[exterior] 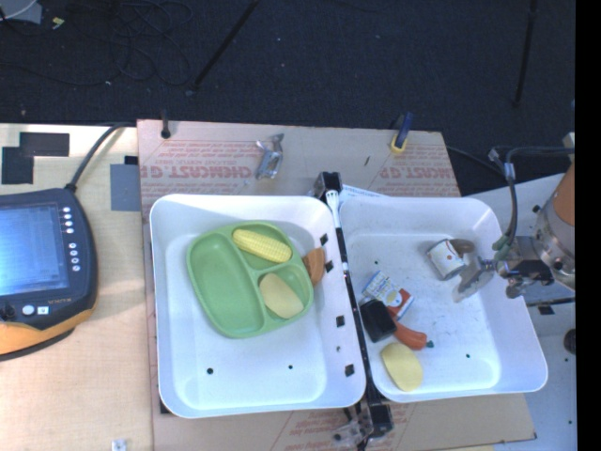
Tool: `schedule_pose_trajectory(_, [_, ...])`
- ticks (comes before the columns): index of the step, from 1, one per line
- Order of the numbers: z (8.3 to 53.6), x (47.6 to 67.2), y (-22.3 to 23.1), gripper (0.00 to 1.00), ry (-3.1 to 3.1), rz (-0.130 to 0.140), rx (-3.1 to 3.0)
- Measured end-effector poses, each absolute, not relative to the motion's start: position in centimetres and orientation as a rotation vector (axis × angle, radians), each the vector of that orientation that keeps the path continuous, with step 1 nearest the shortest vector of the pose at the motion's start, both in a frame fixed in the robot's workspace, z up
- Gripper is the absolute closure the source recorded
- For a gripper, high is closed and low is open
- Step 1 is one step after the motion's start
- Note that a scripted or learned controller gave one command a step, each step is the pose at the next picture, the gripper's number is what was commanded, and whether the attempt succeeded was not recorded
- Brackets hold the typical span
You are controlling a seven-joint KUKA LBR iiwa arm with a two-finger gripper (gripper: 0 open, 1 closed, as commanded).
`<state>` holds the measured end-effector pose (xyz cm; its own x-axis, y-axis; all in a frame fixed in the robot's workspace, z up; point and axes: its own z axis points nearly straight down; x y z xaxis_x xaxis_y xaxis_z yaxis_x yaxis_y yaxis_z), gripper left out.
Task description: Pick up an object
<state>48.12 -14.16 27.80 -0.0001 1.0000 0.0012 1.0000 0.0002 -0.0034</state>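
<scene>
My gripper (471,276) reaches in from the right and hangs low over the right bin (507,369), near its right wall. Just to its left lies a small silver-grey object (443,256), close to the gripper or touching it; I cannot tell which. Further left in that bin are a small blue, white and red carton (388,292), a black block (377,319), an orange carrot-like piece (411,334) and a yellow rounded piece (404,367).
The left bin (235,383) holds a green divided plate (218,285) with a corn cob (262,244) and a pale yellow piece (282,295); an orange piece (316,265) lies beside it. A tablet pendant (38,261) sits at the far left.
</scene>
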Motion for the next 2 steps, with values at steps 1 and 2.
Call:
schedule_pose_trajectory(1, [43.57, 47.70, -10.19, 0.00, -2.237, -0.016, -2.223])
schedule_pose_trajectory(2, [43.62, 47.70, -10.36, 1.00, -2.224, 0.003, -2.218])
